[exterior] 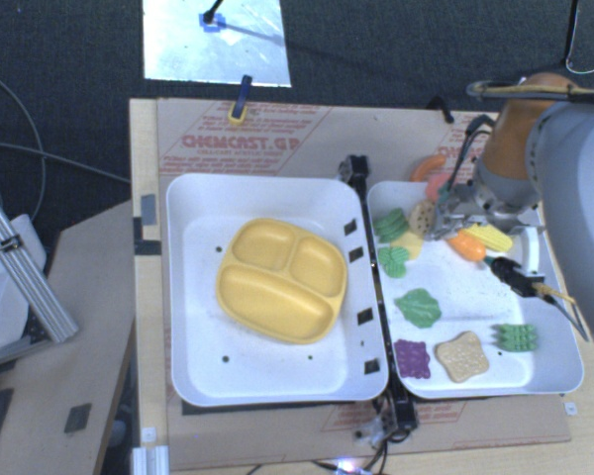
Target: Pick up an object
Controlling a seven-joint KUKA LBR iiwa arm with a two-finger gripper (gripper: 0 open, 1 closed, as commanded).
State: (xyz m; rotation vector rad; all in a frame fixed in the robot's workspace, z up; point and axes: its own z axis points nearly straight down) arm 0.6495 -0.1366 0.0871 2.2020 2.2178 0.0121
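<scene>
My gripper (444, 212) hangs low over the back of the right bin (554, 369), under the grey arm with its orange band. Right beside it on the left lies a tan cracker-like piece (422, 216). An orange carrot (465, 246) and a yellow corn cob (490, 236) lie just to its right. Further toy foods are spread through this bin: a green leaf (390, 224), a yellow wedge (409, 243), a small broccoli (392, 261), a lettuce leaf (418, 307), purple grapes (412, 357), a slice of toast (462, 356) and green beans (516, 337).
The left bin (193, 295) holds a yellow divided tray (282, 278). A black divider (371, 265) runs between the bins. An orange-red item (431, 169) sits at the right bin's back rim. A black part with a yellow tip (520, 277) reaches over the right bin.
</scene>
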